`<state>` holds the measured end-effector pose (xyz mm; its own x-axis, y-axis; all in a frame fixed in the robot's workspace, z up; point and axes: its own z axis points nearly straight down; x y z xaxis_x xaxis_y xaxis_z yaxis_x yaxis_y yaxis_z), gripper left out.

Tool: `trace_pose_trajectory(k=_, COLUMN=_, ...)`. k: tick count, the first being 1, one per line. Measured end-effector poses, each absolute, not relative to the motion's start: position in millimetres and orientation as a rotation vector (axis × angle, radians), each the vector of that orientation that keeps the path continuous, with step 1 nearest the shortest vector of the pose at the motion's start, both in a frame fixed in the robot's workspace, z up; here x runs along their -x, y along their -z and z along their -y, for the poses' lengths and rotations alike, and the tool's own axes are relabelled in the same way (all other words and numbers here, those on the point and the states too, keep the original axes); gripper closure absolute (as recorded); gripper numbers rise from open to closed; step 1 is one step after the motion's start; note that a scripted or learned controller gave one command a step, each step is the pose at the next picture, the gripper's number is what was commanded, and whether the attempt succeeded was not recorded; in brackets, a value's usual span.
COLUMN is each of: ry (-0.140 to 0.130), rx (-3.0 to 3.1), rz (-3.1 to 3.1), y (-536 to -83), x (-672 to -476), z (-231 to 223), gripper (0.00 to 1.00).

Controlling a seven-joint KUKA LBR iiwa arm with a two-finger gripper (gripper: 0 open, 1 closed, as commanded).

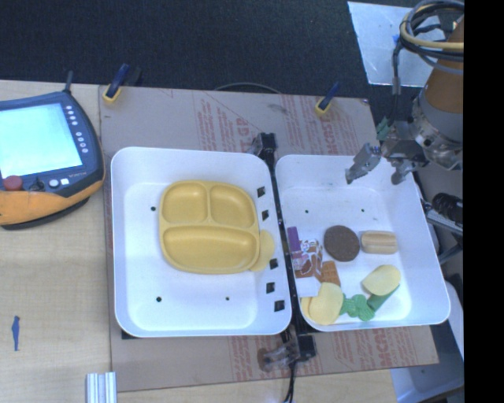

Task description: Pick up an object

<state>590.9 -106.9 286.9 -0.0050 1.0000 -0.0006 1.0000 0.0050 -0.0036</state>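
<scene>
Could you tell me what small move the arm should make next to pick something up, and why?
Probably move the open gripper toward the near side of the right bin, over the brown disc. It hovers above the bin's far end with nothing between its fingers, and the disc lies flat and unobstructed.

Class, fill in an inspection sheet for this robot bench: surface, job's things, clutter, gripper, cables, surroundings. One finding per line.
Surface: cardboard sheet clamped on a wooden bench, bearing two white bins.
Job's things: right bin holds a brown disc, tan block, yellow pieces and green piece.
Clutter: yellow divided tray in left bin.
Gripper: gripper open over right bin's far edge, holding nothing.
Cables: yellow and black cables looped above the arm.
Surroundings: teach pendant at left.
</scene>
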Motion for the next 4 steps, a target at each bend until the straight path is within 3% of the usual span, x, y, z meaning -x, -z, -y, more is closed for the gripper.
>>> trace_pose_trajectory(k=1, ry=-0.013, rx=2.204, rz=2.223, y=-188, x=-553.5, z=61, gripper=0.0)
trace_pose_trajectory(k=2, ry=-0.008, rx=2.217, rz=2.22, y=-93, x=-551.4, z=129, gripper=0.0)
trace_pose_trajectory(k=3, ry=-0.002, rx=2.215, rz=2.23, y=-110, x=-553.7, z=128, gripper=1.0)
trace_pose_trajectory(k=4, ry=-0.002, rx=2.216, rz=2.23, y=-109, x=-553.6, z=127, gripper=0.0)
